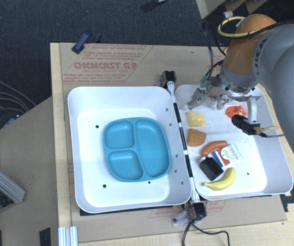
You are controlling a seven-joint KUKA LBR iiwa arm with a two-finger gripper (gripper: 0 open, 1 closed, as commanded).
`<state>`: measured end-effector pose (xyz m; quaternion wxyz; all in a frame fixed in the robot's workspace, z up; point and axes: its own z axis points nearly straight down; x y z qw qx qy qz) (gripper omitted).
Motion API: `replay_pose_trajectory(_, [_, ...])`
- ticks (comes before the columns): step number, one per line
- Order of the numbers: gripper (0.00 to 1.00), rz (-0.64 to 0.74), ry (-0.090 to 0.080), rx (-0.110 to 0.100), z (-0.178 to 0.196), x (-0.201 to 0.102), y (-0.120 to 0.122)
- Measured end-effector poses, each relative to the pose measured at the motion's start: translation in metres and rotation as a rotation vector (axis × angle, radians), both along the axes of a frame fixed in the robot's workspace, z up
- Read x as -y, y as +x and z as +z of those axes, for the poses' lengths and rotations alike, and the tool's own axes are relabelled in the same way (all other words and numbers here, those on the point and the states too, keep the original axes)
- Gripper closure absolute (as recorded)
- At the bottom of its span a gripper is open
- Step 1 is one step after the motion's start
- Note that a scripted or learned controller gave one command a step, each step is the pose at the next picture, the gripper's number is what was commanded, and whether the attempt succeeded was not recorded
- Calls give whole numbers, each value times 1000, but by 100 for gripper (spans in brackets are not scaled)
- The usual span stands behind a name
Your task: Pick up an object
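Your likely targets lay loose in the right bin (270, 181): a pale yellow block (196, 119), a tan wedge (196, 136), a sausage (213, 146), a banana (220, 180). The gripper (212, 97) hung over that bin's upper left corner, just above the block; its fingers looked spread, gripping nothing. The blue tray (136, 148) sat centre-left.

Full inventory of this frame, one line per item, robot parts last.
Bins: 2, white, side by side on the bench.
Divided plate: 1, light blue, left bin.
Pale yellow chunk: 1, right bin, near the divider.
Orange-brown chunk: 1, right bin.
Sausage-shaped piece: 1, orange-red, right bin.
Black block: 1, right bin.
Banana: 1, yellow, right bin front.
Red piece: 1, right bin.
Arm: 1, grey with orange band, from the right.
Gripper: 1, over right bin's far end.
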<state>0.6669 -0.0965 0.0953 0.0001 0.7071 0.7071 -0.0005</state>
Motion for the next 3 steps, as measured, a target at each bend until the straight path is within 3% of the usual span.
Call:
replay_pose_trajectory(1, [0, 0, 1, -2, -11, -3, -1])
replay_pose_trajectory(2, [100, 0, 0, 0, 0, -3, 0])
replay_pose_trajectory(3, [0, 0, 0, -1, 0, -3, 0])
